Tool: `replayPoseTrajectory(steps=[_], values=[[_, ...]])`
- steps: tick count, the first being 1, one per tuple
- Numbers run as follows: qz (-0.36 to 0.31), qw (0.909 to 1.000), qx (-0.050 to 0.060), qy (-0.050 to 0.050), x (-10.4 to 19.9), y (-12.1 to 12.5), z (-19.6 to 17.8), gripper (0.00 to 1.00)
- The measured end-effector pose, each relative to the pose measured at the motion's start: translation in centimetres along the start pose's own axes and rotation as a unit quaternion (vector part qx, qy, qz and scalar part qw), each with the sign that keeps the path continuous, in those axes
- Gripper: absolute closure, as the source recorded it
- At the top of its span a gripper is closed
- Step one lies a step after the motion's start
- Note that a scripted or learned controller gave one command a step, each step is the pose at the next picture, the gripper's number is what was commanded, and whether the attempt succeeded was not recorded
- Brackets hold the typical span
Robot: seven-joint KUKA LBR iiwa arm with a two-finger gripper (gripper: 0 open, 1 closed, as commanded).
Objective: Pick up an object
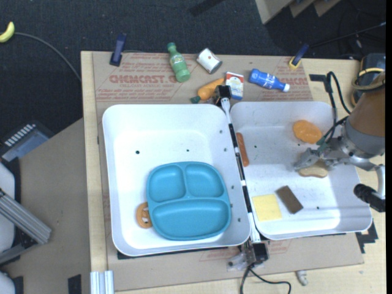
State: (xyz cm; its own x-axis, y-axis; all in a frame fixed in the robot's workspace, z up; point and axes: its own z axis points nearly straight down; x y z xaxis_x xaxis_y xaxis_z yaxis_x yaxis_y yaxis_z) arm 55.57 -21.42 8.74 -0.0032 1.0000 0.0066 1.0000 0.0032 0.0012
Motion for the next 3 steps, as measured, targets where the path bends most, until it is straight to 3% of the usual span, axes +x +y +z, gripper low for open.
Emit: replayPoseTrajectory(steps=[1,2,3], values=[[-0.002,1.0000,-0.002,0.003,0.4,0.2,-1.0,1.00],[-0.002,1.0000,-0.001,0.003,0.4,0.2,-1.0,0.00],[-0.002,1.0000,-0.003,0.002,0.4,0.2,-2.0,1.00]])
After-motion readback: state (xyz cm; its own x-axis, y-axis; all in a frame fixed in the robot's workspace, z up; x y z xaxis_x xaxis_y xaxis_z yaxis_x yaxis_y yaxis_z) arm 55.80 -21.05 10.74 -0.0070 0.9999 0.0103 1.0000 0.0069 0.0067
